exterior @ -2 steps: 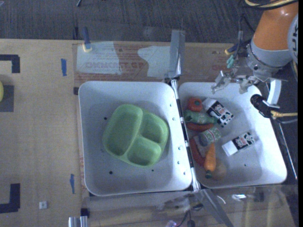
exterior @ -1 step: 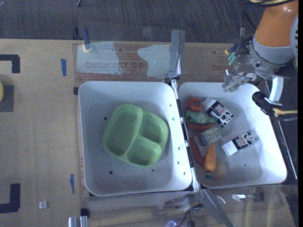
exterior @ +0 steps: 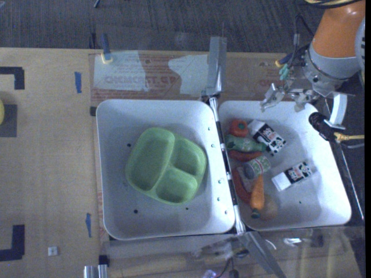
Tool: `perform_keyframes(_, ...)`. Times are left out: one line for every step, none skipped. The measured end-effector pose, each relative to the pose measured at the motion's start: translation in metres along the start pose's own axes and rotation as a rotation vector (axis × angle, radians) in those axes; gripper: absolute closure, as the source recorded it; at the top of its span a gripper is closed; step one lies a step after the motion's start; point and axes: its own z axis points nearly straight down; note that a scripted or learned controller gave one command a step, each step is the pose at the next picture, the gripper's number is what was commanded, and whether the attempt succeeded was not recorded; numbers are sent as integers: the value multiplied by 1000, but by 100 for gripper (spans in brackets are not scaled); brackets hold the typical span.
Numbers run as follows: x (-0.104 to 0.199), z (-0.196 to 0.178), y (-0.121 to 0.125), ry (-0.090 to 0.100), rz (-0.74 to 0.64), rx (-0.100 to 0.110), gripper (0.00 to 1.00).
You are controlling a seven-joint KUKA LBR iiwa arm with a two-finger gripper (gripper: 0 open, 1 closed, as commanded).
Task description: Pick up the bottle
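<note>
- My gripper (exterior: pixel 291 97): upper right of the frame, hanging over the back rim of the right bin (exterior: pixel 330 207); the metal fingers (exterior: pixel 271 98) stand spread apart with nothing between them.
- My arm (exterior: pixel 342 28): grey with an orange band, at the top right corner.
- Bottle (exterior: pixel 255 168): small, clear-bodied with a grey-green label, lying on its side at a slant in the left half of the right bin, well below and left of my gripper. Too blurred to tell which end bears the cap.
- Neighbours of the bottle: a green vegetable-shaped piece (exterior: pixel 245 144) just above it, a red piece (exterior: pixel 239 126) higher still, an orange carrot (exterior: pixel 257 193) just below it, a long red piece (exterior: pixel 242 185) touching its lower left.
- Two small white cartons with black print: one (exterior: pixel 268 136) upper middle of the right bin, one (exterior: pixel 293 175) right of the bottle, apart from it.
- Left bin (exterior: pixel 110 155): holds a green divided tray (exterior: pixel 167 165).
</note>
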Motion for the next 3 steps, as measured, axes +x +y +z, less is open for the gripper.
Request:
perform_keyframes(76,57,-54,0,376,12,0)
perform_keyframes(67,63,-125,-2,804,13,0)
perform_keyframes(66,54,-124,-2,806,14,100)
